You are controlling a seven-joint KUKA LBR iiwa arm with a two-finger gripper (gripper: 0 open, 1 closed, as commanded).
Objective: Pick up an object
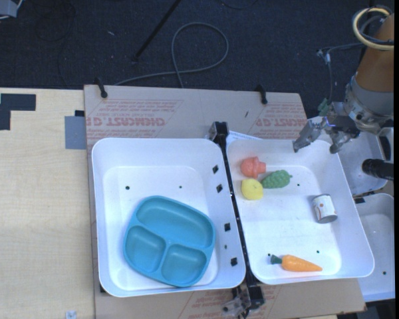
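Left bin [106,178]: I see a blue divided tray [169,240] lying flat at the near side, its three compartments bare; I judge it a drop-off dish rather than a pick target. Right bin [346,198]: the candidates lie loose and mostly apart, which I judge leaves room for fingers around each. An orange-pink toy [253,167], a yellow lemon-like toy [252,189] and a green toy vegetable [276,179] cluster near the divider, touching or nearly so. A toy carrot [298,264] lies alone by the near wall. A small can [324,209] lies on its side toward the right wall. Far right: the gripper [320,138] hovers above the bin's far right corner, its two fingers spread apart with nothing between them, well clear of every object.
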